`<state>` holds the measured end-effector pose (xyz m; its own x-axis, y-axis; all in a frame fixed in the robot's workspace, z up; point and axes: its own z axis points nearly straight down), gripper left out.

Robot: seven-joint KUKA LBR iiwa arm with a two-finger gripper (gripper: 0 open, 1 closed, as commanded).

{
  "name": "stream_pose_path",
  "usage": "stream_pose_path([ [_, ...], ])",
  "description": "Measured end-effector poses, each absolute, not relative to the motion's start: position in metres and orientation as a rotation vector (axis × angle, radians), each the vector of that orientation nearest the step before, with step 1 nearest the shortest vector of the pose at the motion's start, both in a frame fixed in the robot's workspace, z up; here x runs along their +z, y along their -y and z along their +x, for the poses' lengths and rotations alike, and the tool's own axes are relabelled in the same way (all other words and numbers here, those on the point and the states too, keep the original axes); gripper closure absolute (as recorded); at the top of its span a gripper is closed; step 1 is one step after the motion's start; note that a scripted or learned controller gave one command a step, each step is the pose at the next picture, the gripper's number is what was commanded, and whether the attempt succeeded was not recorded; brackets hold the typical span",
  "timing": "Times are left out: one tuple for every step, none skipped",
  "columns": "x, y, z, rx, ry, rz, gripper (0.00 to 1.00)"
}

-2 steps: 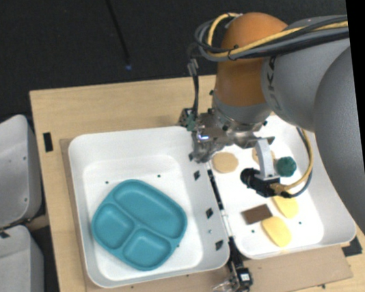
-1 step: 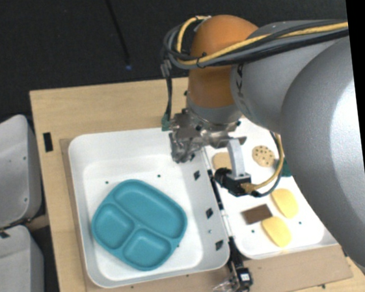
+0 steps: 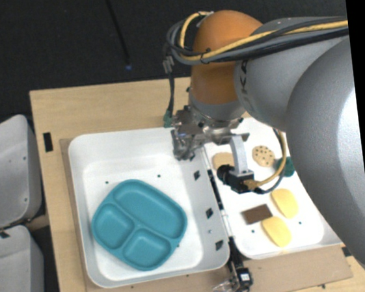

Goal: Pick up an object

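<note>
Where the grey, orange-banded arm (image 3: 308, 95) leans over the pale wooden bench (image 3: 98, 96), it hides part of the right shallow white bin (image 3: 311, 239). The left white bin (image 3: 82, 186) holds a teal divided plastic tray (image 3: 139, 224). Yellow oval slices (image 3: 284, 202), a brown rectangular block (image 3: 256, 215) and a speckled round biscuit (image 3: 263, 155) lie in the right bin. The gripper (image 3: 184, 145) hangs over the bins' shared wall; I cannot tell whether it is open or closed.

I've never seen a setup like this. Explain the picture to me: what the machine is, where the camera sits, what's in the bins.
The big grey shape with the orange band is a robot arm, reaching in from the right. One camera looks down on the bench from above. Its gripper hangs near the far end of the divide between two white bins. The left bin holds a teal divided plate. The right bin holds two yellow pieces, a brown block and a spotted biscuit. Whether the gripper holds anything cannot be told.
</note>
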<state>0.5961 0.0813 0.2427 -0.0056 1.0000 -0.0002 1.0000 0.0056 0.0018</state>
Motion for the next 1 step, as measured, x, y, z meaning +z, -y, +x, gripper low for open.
stream_pose_path([
  [0.2427,-0.0807,0.5961,0.0,-2.227,2.213,0.0],
])
